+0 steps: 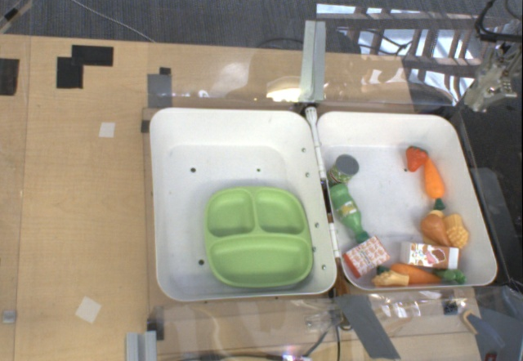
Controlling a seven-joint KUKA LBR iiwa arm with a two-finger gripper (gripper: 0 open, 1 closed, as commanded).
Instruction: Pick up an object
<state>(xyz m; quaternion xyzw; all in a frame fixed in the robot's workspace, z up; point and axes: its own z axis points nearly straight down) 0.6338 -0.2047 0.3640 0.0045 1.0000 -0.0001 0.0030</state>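
Observation:
The right bin (384, 135) holds several toy foods. A green bottle (344, 208) lies along its left wall, with a grey disc (346, 164) just above it. An orange and red carrot-like piece (426, 171) lies near the right wall. Lower down sit an orange drumstick and a yellow corn piece (446, 229). Along the front wall are a red-and-white box (365, 255), a small carton (429, 255) and a carrot (411, 275). My gripper (495, 80) shows as a pale grey shape beyond the bin's far right corner, well away from every object.
The left bin (188, 147) holds a green divided plate (257, 235) in its front half. A metal post (313, 61) and a frame stand behind the bins. Dark cables (497, 0) hang at the upper right. Wooden bench extends to the left.

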